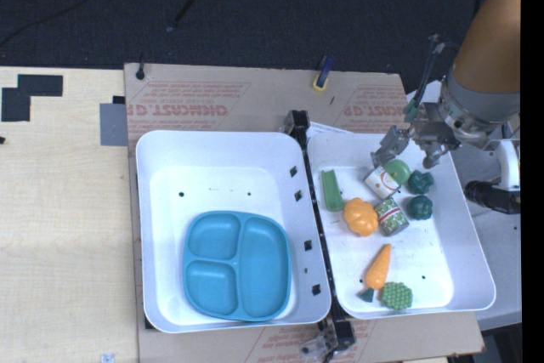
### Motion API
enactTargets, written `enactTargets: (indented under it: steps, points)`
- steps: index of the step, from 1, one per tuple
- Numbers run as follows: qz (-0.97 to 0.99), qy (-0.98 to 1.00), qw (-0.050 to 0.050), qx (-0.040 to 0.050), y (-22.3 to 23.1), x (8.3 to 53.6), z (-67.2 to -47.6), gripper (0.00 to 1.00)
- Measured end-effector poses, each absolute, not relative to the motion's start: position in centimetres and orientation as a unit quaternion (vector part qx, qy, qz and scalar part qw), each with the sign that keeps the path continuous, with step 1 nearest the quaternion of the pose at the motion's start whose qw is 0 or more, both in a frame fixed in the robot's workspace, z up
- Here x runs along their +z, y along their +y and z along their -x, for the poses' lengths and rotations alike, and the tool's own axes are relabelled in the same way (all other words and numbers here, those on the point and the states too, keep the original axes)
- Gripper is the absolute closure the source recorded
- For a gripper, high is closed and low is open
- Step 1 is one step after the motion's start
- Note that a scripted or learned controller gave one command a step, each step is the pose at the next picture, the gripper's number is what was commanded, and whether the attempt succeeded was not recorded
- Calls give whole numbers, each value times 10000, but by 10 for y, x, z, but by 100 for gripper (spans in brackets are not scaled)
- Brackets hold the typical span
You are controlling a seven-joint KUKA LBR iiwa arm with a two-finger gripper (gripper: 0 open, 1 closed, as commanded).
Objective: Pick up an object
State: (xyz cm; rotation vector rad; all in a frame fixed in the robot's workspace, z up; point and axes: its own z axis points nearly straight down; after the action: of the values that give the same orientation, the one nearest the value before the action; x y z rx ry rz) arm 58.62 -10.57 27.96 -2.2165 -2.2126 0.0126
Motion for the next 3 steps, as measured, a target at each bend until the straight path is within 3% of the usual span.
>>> enactTargets:
  steps: [1,3]
  points:
    - [7072,-7070,3,5,-106,286,-588,0]
    - [7071,-7071,31,19,-95,166,-594,0]
